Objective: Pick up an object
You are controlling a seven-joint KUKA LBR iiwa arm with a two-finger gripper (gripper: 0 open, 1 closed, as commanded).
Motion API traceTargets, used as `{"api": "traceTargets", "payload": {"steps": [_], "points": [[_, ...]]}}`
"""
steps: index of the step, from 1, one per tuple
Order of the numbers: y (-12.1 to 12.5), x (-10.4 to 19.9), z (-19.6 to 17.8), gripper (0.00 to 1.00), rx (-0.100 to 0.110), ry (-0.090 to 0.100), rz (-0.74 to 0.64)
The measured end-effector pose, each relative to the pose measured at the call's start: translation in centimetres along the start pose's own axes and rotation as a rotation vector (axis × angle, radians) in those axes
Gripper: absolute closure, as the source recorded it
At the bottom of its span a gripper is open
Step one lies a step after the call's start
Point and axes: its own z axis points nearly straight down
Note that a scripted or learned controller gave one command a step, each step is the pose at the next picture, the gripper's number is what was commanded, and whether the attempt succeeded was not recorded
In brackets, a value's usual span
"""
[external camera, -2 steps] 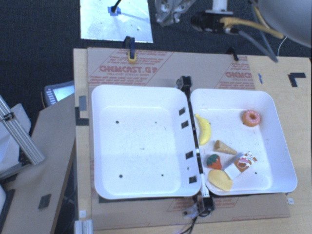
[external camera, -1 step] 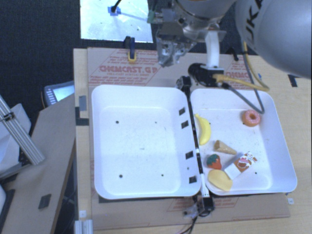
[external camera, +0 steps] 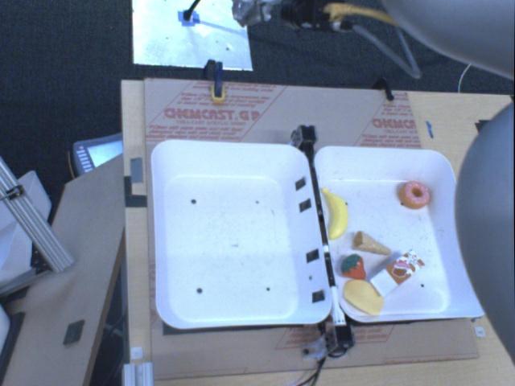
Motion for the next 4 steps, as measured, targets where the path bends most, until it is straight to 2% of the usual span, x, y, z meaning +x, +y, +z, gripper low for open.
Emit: {"api": "traceTargets", "payload": {"steps": [1,2,3,4], "points": [[-3.2,-0.3,9.7,1.0,0.023,-0.007,0.008],[-2.9,-0.3,8.2,1.0,0.012,-0.004,0.004],[-6.8,-0.3,15.6,1.0,0.022,-0.007,0.005],[-2.9,-0.3,6.5,1.0,0.002,-0.001,0.005]]}}
